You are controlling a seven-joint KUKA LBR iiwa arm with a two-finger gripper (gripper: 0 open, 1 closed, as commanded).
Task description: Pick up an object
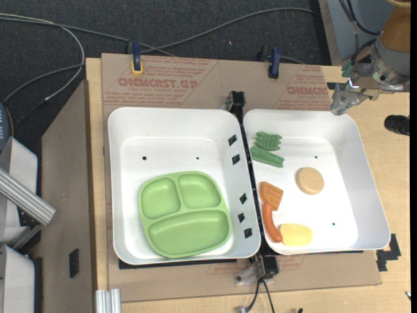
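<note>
Gripper (342, 103) hangs over the right bin's (365, 168) far right rim, its grasp state impossible to tell. Nearest target, the bun (310, 180), lies nearer and slightly left; beans (267, 149) sit farther left.

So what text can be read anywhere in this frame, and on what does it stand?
"CHEMCAST GP": red print on the brown board under the bins, upper left, near the yellow clamp. The last letters are soft.
"CHEMCAST": the same red print again on the board's upper right, by the blue clamp, cut off by the right bin.
Smaller red lines beneath each: too blurred to read.
No print readable on the bins, green tray or food pieces.
</note>
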